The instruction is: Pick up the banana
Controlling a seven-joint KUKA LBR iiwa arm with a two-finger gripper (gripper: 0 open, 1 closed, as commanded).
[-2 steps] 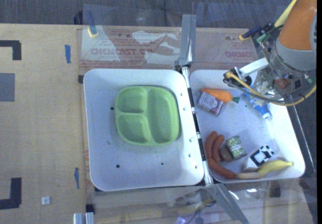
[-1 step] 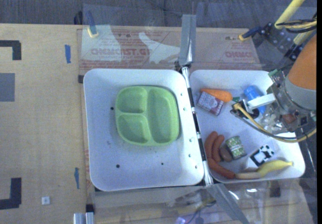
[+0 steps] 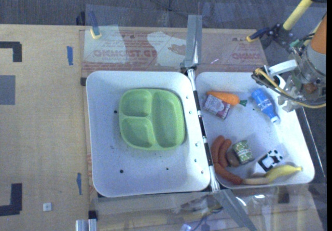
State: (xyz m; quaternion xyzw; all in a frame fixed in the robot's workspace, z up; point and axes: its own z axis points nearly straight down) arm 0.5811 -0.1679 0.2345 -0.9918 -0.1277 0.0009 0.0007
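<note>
The yellow banana [image 3: 275,174] lies along the front edge of the right bin [image 3: 296,131], in its near right corner, beside a black and white item [image 3: 271,160]. My gripper [image 3: 300,89] hangs over the right bin's far right rim, wrapped in cables, well behind the banana and apart from it. Nothing shows under it.
The right bin also holds a carrot [image 3: 224,97], a small packet [image 3: 215,106], a blue bottle [image 3: 264,104], red sausages [image 3: 222,158] and a small green block [image 3: 241,151]. A green divided plate [image 3: 152,119] sits in the left bin [image 3: 104,162]. A metal divider [image 3: 193,43] stands behind the bins.
</note>
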